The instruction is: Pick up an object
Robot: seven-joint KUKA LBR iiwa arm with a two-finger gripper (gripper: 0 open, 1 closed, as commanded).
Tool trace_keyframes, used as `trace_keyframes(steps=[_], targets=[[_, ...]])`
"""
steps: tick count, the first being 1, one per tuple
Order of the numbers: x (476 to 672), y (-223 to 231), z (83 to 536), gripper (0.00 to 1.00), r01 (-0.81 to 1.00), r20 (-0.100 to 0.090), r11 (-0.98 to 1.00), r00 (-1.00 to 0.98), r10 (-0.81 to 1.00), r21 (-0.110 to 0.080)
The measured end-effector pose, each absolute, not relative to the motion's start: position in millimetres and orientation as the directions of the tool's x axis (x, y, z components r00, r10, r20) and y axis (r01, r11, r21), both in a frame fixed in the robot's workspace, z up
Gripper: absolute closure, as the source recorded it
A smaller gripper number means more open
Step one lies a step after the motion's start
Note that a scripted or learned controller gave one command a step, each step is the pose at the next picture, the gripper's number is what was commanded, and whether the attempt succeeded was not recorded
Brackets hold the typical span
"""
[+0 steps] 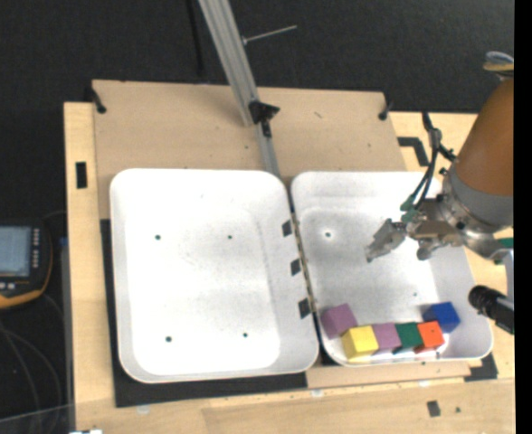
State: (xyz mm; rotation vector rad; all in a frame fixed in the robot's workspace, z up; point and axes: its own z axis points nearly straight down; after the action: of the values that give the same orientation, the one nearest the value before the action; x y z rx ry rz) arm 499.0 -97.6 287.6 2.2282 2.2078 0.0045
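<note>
My gripper [402,245] hangs above the middle of the right bin [356,197], its two fingers spread apart with nothing between them. Along that bin's front wall lies a row of small blocks: a purple block [338,318], a yellow block [360,341], a second purple block [386,336], a green block [409,335], an orange block [430,334] and a blue block [442,316]. The gripper is well behind the row and touches none of the blocks.
The left bin [203,269] lies beside the right one, joined by clips at the shared wall. A slanted metal rail [234,57] rises from the bench's back. A handheld screen device [8,256] lies off the bench at the left.
</note>
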Motion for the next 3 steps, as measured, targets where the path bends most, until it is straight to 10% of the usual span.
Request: trace_keyframes(steps=[2,3], targets=[[484.7,-98,272,0.0,1.0,-0.001,-0.005,0.005,1.0,0.003],[485.6,-99,282,1.0,1.0,0.0,-0.006,0.006,1.0,0.005]])
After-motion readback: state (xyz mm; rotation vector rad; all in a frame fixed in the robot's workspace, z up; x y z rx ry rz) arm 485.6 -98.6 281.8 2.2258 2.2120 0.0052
